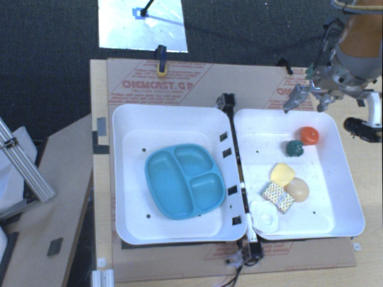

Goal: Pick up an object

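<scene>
Gripper (309,98) above right bin (344,160) far rim, fingers apparently spread, nothing between them; orange ball (309,136) just below.

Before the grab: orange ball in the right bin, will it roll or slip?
Likely rolls: the orange ball looks round and smooth. The dark green object touching its lower-left side may block it that way. Probably light, so two fingers could squirt it out unless centred.

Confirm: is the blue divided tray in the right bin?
No. The blue divided tray lies in the left bin.
</scene>
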Available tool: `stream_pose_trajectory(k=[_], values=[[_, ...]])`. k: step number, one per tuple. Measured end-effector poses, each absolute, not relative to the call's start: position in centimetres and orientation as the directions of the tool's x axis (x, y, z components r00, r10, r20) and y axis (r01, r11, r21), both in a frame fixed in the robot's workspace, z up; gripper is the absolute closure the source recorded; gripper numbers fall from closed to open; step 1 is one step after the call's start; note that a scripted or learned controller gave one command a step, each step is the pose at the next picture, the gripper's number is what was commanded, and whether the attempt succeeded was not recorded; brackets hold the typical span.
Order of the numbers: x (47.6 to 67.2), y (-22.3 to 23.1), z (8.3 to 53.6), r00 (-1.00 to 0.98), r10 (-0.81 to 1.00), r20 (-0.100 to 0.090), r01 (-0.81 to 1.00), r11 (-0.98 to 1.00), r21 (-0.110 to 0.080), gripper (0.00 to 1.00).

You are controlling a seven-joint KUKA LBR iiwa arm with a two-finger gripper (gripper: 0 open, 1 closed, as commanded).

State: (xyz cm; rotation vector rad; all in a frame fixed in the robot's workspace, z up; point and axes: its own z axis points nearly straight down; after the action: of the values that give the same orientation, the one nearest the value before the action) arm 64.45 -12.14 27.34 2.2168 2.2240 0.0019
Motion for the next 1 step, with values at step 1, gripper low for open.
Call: stream_pose_trajectory(k=[1], values=[[65.01,-11.55,21.44,-0.006,1.000,0.000,1.000,0.006,-0.001,0.00]])
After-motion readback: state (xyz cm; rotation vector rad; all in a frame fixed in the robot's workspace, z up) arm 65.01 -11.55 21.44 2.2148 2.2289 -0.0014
